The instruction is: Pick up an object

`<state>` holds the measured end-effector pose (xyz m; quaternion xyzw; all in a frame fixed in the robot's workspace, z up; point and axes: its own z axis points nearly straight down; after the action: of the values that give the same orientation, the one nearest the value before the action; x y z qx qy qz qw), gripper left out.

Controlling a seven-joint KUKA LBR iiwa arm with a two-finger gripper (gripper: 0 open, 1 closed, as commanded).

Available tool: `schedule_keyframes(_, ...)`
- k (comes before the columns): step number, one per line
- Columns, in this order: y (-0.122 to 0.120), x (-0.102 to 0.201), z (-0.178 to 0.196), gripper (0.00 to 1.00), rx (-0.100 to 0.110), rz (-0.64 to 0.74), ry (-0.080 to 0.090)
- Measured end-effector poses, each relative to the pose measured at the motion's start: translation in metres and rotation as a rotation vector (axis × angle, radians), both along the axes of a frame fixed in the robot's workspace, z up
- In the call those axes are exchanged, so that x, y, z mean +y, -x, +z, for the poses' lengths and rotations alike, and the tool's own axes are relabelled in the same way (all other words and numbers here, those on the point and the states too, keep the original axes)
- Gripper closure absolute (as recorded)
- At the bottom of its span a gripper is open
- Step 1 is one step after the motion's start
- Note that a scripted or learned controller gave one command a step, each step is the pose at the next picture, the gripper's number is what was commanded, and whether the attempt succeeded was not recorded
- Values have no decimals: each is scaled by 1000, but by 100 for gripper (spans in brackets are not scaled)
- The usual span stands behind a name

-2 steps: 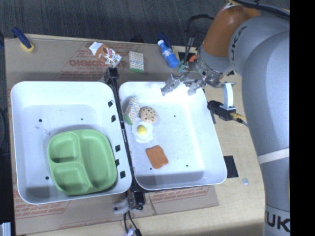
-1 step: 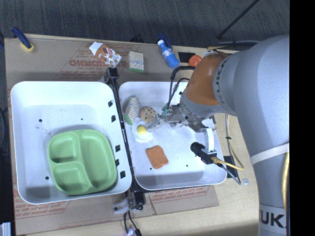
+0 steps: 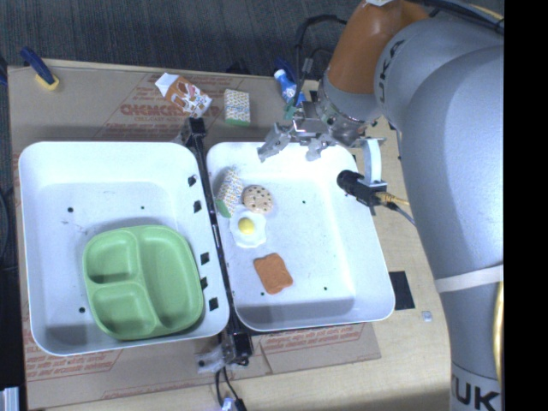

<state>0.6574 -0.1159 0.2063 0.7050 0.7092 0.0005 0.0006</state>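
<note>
The right bin (image 3: 360,255) holds a round cookie (image 3: 256,198), a fried egg toy (image 3: 249,229), an orange-brown toast slice (image 3: 273,273) and a striped green-and-white piece (image 3: 228,188) against its left wall. My gripper (image 3: 293,147) hangs over the bin's far edge, above and to the right of the cookie. Its two grey fingers (image 3: 269,149) are spread open with nothing between them.
A green divided plate (image 3: 141,281) lies in the left bin (image 3: 51,187). Behind the bins on the cardboard sit a snack packet (image 3: 182,95), a small green packet (image 3: 236,107) and a blue clip (image 3: 38,67). The arm's bulk covers the right side.
</note>
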Motion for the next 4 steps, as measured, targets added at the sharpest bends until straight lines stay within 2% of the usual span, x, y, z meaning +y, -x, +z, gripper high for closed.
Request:
schedule_keyframes(1,2,-2,144,0,-2,0,2)
schedule_keyframes(2,2,12,-45,0,10,0,-1)
schedule_keyframes(3,16,23,-110,0,-5,-2,2)
schedule_keyframes(4,14,24,-97,100,-9,2,1)
